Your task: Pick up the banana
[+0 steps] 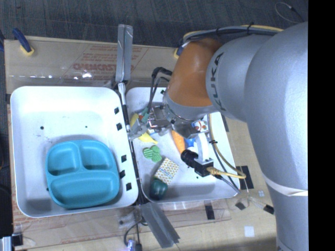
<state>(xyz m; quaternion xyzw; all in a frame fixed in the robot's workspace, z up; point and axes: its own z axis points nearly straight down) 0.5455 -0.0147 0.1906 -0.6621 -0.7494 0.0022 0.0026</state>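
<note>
Over the right bin (222,190) our arm (251,72) hangs low, its orange band (192,77) and wrist covering much of the bin's upper half, with the gripper (152,123) showing near the bin's left wall. We cannot tell how the gripper is set, since the wrist and cables hide its tip. The banana (140,128), as we judge it, is the yellow thing lying against that left wall, just beside the gripper and partly hidden by it; only slivers of yellow show, so we cannot say which way it lies. Close around it sit a small green toy (152,152), an orange carrot-like piece (178,141), a patterned yellow and blue block (167,170) and a dark green round thing (158,189) nearer the front. The left bin (31,109) holds only a blue divided plate (82,173), well apart from all this. To do this step well, we would come down squarely over the banana's middle, across its narrow width, keeping off the bin wall so that neither side catches on it. We would close gently but fully and lift straight up. The risk, in our view, is a slip against the wall or nipping the green toy instead.
</note>
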